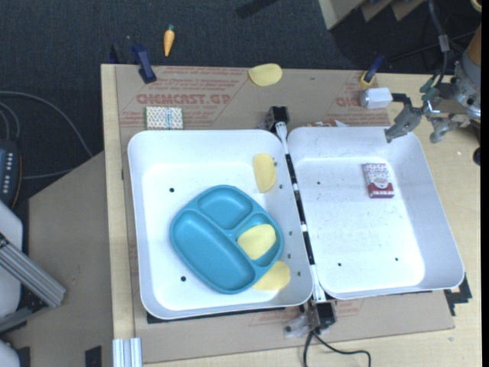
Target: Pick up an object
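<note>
Red-and-white small packet (378, 180) is seen lying flat in the right bin (412, 262), likeliest pick target since it lies alone. Hand (417, 122) is held wide, nothing gripped, over the bin's far right corner, near the packet.

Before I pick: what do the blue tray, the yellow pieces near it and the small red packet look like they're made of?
Blue tray: looks like moulded plastic, smooth and slightly glossy, with rounded compartments. Yellow piece in its compartment and yellow piece by the bin wall: matte, soft-edged, possibly foam or rubbery toy food; hard to tell. Red packet: flat with printing, probably card or wrapper.
</note>
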Controlling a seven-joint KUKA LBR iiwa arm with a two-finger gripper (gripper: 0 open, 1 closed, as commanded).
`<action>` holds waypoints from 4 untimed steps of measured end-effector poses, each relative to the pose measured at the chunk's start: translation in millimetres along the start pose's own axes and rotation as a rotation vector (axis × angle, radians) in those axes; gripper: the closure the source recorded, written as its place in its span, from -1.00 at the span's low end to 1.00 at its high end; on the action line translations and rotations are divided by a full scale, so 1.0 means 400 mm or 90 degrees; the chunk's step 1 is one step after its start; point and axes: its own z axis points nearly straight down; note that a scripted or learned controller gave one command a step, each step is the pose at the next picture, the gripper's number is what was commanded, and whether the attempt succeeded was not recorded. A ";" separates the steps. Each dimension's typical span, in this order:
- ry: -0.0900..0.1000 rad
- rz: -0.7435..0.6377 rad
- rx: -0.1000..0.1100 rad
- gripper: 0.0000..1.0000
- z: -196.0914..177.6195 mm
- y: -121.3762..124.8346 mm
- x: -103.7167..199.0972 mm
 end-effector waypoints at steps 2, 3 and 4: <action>0.000 -0.002 -0.001 1.00 0.401 0.054 -0.085; 0.001 -0.001 0.000 1.00 0.254 -0.029 0.033; 0.001 -0.001 0.001 1.00 0.189 -0.036 0.262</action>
